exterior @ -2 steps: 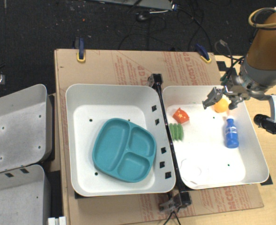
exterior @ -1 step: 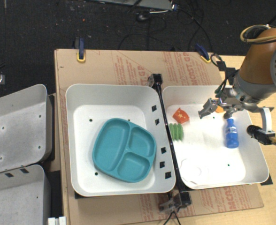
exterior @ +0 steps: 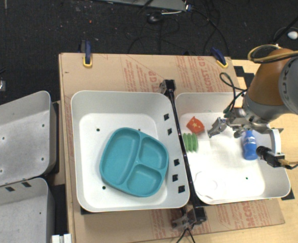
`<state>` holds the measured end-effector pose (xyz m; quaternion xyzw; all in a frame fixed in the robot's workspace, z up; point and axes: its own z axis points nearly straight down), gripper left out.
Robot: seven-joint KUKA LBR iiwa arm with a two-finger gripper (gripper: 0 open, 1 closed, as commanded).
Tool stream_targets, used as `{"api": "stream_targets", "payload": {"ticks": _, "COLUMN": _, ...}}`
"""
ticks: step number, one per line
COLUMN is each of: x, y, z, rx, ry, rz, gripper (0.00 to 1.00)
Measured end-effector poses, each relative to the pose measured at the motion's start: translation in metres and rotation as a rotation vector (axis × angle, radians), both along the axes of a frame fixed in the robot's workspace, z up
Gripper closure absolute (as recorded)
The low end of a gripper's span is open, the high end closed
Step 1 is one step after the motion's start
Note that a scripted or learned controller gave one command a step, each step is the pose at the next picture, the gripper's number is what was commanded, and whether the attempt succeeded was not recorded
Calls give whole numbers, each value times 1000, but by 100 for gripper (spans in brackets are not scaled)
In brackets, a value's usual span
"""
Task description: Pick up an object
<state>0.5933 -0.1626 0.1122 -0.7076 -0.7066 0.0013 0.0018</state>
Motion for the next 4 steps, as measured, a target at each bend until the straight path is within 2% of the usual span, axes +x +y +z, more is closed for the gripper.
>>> {"api": "stream_targets", "payload": {"ticks": 1, "x": 2, "y": 0, "z": 14, "rx": -1, "ry": -6, "rz": 0, "gripper": 100}}
{"api": "stream_targets", "payload": {"ticks": 2, "x": 8, "y": -5, "z": 76, "rx": -3, "ry": -10, "rz": 3, "gripper": 100}}
{"api": "stream_targets", "payload": {"ticks": 4, "x": 2, "y": 2, "z": 182, "rx": -3, "ry": -10, "rz": 5, "gripper": 100}}
